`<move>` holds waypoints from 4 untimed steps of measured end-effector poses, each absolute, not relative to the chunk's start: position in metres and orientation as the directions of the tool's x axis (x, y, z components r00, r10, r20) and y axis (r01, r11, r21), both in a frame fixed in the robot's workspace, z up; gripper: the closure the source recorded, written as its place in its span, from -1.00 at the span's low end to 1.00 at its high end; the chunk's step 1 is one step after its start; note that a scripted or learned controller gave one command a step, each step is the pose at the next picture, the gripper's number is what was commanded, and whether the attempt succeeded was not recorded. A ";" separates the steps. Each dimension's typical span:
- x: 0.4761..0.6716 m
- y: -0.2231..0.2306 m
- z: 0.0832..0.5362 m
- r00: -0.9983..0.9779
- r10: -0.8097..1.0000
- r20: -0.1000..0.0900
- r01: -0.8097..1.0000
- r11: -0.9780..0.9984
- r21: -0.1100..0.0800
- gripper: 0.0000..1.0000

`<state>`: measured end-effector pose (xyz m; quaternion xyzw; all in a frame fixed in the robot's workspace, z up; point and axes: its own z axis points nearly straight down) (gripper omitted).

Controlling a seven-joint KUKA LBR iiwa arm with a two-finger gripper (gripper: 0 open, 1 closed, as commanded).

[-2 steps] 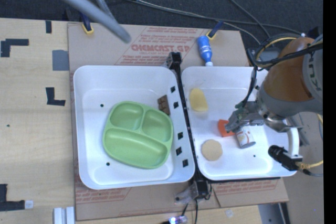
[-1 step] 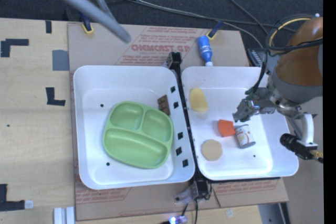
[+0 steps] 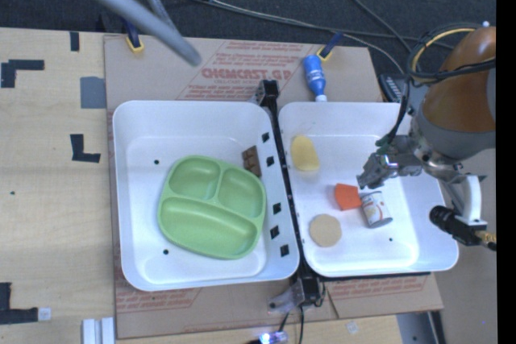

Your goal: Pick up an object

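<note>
The bench (image 3: pixel 48 197) bears cardboard (image 3: pixel 242 68) under two white bins (image 3: pixel 133 121).

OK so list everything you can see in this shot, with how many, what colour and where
bins: two, white, side by side on the bench
divided plate: one, green, in the left bin
brown block: one, brown, left bin, by the plate's upper right edge
yellow piece: one, pale yellow, right bin, upper left
orange block: one, orange, right bin, middle
tan disc: one, tan, right bin, lower left
small can: one, white with a red label, right bin, beside the orange block
bottle: one, blue and white, above the right bin
end effector: one, grey, over the right bin, just above the small can
</note>
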<state>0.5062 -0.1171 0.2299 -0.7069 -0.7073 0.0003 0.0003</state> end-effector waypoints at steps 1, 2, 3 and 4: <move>0.531 -0.059 0.223 -0.008 1.000 0.002 1.000 0.008 -0.002 1.00; 0.563 -0.005 0.226 -0.008 1.000 0.002 1.000 0.008 0.000 1.00; 0.582 0.050 0.233 -0.007 1.000 0.001 1.000 0.007 0.000 1.00; 0.602 0.103 0.221 -0.007 1.000 0.000 1.000 0.007 -0.001 1.00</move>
